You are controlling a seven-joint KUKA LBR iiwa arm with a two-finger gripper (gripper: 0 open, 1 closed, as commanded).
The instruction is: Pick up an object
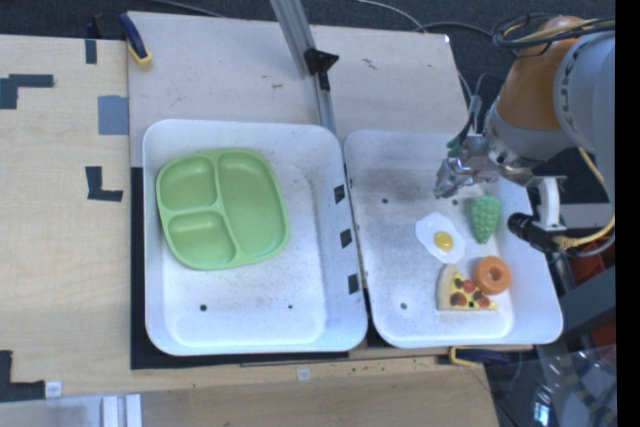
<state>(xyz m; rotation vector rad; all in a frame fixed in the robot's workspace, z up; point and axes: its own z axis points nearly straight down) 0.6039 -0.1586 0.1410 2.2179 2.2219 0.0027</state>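
The pincer [455, 177] hovers in the right bin [395, 245]; whether it is wide or narrow, I cannot tell. The green grapes [485, 217] lie just beside it at four o'clock, long axis running twelve to six.

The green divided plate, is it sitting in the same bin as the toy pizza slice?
No, the green divided plate lies in the left bin, while the pizza slice lies in the right bin.

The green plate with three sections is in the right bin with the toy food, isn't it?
Not quite. The camera view shows the green three-section plate in the left bin, by itself. The toy food, a fried egg, grapes, a pizza slice and a donut, is in the right bin, where the gripper hovers.
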